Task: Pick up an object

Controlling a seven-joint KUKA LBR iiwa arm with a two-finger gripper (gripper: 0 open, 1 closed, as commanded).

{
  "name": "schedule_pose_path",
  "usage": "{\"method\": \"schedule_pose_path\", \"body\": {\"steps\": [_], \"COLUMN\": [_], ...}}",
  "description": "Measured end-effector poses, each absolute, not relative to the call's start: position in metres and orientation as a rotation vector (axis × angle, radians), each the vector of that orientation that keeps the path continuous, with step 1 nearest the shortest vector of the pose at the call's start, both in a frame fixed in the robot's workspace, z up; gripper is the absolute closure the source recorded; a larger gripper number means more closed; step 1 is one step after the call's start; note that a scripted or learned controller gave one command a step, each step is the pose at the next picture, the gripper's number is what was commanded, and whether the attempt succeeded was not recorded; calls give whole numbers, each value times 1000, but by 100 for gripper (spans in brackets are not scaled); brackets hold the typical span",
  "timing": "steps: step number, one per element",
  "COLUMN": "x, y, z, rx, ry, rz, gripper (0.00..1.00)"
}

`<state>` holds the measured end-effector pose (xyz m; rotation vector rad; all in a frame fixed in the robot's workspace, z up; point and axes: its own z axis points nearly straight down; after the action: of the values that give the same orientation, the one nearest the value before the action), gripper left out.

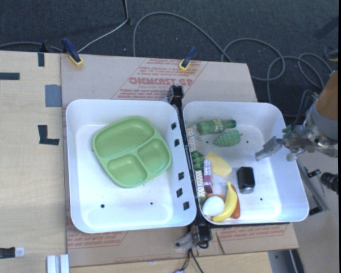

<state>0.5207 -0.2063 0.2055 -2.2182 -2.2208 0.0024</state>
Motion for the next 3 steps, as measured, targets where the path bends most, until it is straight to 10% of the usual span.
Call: {"method": "schedule_pose_path", "body": {"steps": [1,2,3], "x": [484,485,485], "y": [-162,-191,-193], "z": [85,85,95], "rx": [-2219,-2220,-2224], "ry": [-2222,-2223,-2224], "rz": [-1,-4,0], "gripper": [0,0,100]}}
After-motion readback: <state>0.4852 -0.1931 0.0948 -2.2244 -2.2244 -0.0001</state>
